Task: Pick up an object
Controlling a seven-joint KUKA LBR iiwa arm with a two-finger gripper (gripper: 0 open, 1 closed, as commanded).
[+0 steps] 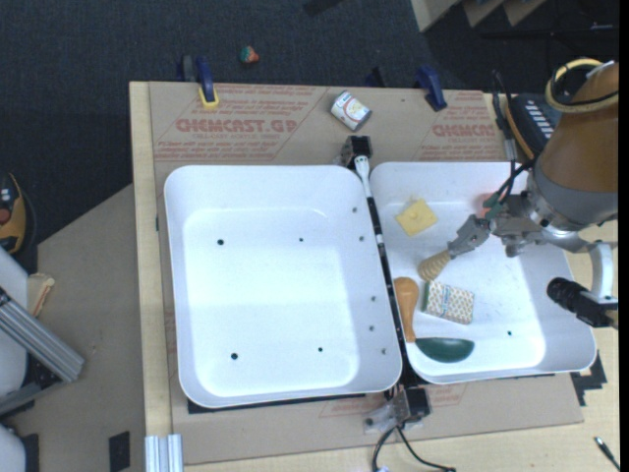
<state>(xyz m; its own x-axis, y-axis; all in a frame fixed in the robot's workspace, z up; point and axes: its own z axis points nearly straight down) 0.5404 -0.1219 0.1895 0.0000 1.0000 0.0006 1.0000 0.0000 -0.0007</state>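
Note:
The right bin holds several small objects. A yellow block lies near its far left. A brush with tan bristles lies slanted, its grey handle running up to the right. An orange piece rests against the left wall, beside a patterned packet. A dark green object sits at the near edge. My gripper hangs low over the bin's right half, at the upper end of the brush handle; the wrist covers where they meet.
The left bin stands beside the right one. A small white box lies on the board behind the bins. Blue clamps hold the board's far edge. A black part juts over the right bin's right rim.

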